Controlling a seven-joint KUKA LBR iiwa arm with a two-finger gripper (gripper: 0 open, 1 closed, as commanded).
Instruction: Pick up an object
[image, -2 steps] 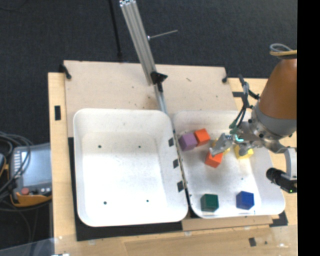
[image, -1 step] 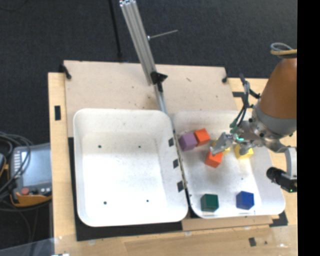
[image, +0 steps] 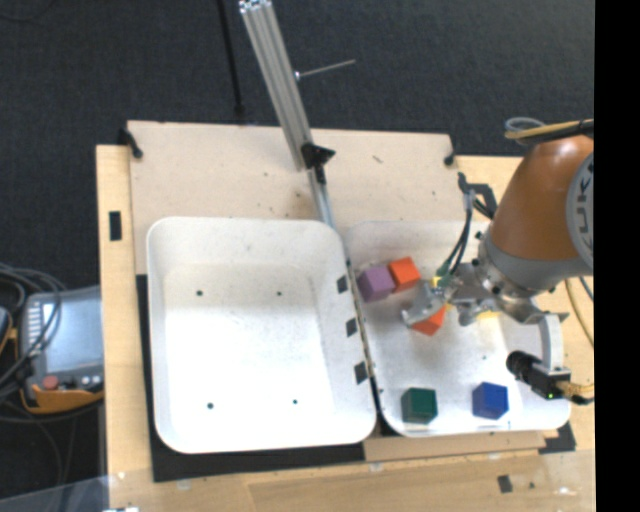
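An orange block (image: 429, 321) lies in the right bin (image: 455, 425), near its middle, tilted so that one corner points down toward the bin's near rim; it has no clear long axis. Its upper part is covered by the gripper (image: 425, 312), whose grey metal tip sits right on it. Whether the fingers close on the block or merely rest over it is not clear from above, and the width of their gap cannot be told.

The arm (image: 540, 215) comes in from the right, its orange band bulky over the bin's far right side, the grey wrist bent down and leftward toward the block. Cables run along it and hide part of the bin's floor.

Just beyond the gripper, a second orange cube (image: 404, 272) sits touching a purple cube (image: 376, 283) near the wall between the bins. A green cube (image: 420, 405) and a blue cube (image: 490, 400) stand apart along the near rim. The left bin (image: 160, 300) lies beside it. A slanted metal rail (image: 280, 85) crosses the bench (image: 230, 170) behind.
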